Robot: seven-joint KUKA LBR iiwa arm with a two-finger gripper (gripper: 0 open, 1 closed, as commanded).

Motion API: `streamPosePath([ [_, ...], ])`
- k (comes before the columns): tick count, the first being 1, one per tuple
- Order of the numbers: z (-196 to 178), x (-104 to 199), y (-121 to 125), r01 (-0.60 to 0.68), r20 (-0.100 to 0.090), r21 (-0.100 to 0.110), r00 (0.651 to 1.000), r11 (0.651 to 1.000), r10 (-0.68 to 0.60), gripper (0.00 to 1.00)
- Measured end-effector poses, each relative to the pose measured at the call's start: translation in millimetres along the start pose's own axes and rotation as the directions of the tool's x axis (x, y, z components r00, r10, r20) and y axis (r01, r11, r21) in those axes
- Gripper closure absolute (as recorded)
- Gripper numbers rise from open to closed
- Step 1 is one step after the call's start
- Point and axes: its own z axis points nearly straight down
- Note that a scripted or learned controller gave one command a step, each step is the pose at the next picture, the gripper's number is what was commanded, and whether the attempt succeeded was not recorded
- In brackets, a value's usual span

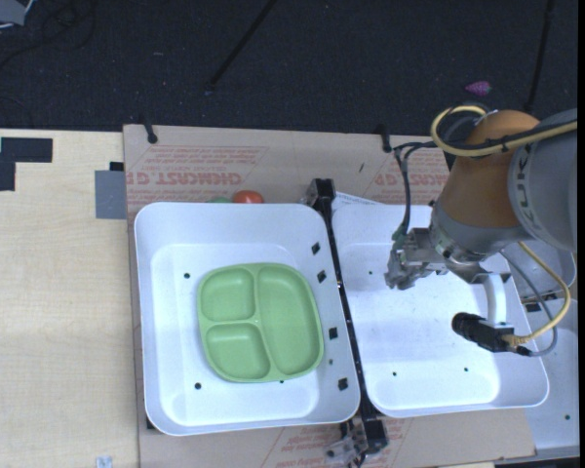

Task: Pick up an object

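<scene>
We see the arm coming in from the right side of the camera view, grey links with the orange band bulging above the wrist. It's bent steeply downward, wrist pointing into the right bin, upper half of it. A yellow cable loops off the wrist and runs down the right side; a black connector hangs below the wrist over the bin floor.

Tool sits low over the right bin, near that bin's left wall and towards its far side. We can't tell from this angle whether it's apart or together — the tip is a dark metallic cluster, too small and blurred to resolve. We see nothing between its tips that we could call a grasp.

Task's thing: the one clear candidate is the green divided plate, three compartments, lying flat in the middle of the left bin. It's well apart from the tool, with the black divider between the two bins in between.

A small red-orange object sits just beyond the far rim of the left bin, on the cardboard sheet that lies under both bins. We can't tell what it is. The bench is light wood, showing to the left.
</scene>
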Motion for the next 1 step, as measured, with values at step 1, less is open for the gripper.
streamPosePath([
  [1,-63.5,-2.0,-0.2,0.01,0.0,-0.003,1.0,1.0,-0.01,1.0],
])
